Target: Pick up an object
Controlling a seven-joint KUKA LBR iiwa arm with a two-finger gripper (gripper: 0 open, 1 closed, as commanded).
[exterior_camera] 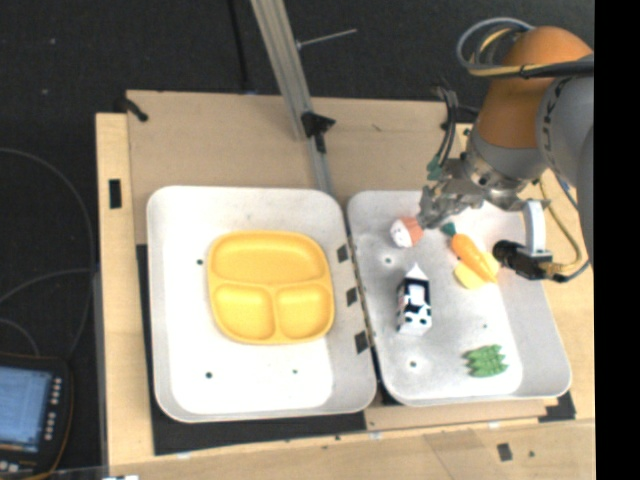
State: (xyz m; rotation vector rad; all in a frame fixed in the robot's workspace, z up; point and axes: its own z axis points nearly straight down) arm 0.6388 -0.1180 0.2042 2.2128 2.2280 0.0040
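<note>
On the table (200, 148), the left bin (180, 368) is occupied by a yellow divided tray (270, 285), which lies well apart from the arm and is unlikely to be disturbed.

In the right bin (530, 348), a black-and-white cow-patterned carton (414, 303) is seen near the middle. A small white-and-orange object (405, 233) lies near the bin's far left corner, just beside the spot over which the gripper (440, 211) is set. Whether the jaws are open or closed cannot be told, since they are hidden under the wrist, and nothing is seen between them. To the right, an orange-and-yellow carrot-like toy (472, 260) lies at a slant, close to the gripper, and a green ridged piece (486, 361) rests nearer the front edge.

Any of these loose things may serve as the object to be picked; the white-and-orange one and the carrot toy are judged the nearest candidates.

Several failures can be foreseen. The gripper appears to be placed between the two near objects rather than squarely over either, so a closure there could be made on nothing. A small rounded object could be nudged aside or rolled against the bin wall if struck off-centre by one jaw. A descent so close to the far rim could also be hampered by the wall itself, and the carrot toy could be pushed out of line.
</note>
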